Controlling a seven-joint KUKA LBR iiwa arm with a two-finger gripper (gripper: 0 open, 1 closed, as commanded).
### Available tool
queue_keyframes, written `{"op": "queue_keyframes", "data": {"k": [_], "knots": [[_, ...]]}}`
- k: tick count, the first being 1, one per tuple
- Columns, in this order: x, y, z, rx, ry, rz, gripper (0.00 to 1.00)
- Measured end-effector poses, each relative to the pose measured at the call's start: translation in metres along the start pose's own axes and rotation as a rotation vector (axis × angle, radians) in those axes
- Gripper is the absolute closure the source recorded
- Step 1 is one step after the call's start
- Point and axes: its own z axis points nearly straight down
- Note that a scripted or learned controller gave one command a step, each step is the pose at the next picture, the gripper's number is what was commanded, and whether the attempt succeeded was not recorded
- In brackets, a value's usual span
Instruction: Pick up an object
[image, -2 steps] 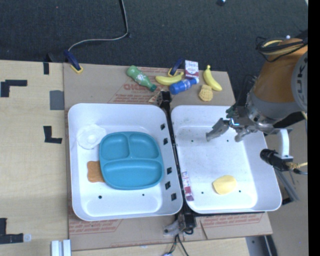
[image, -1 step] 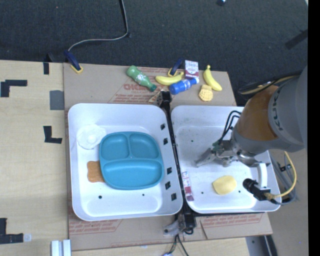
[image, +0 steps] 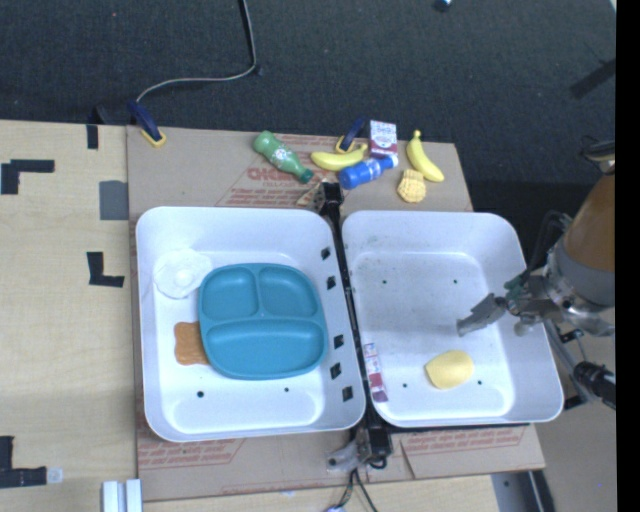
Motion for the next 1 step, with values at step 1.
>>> {"op": "queue_keyframes", "data": {"k": [1], "knots": [[0.0289,-0.0003,0.1191,0.0,0.001,-0.001,0.0]]}}
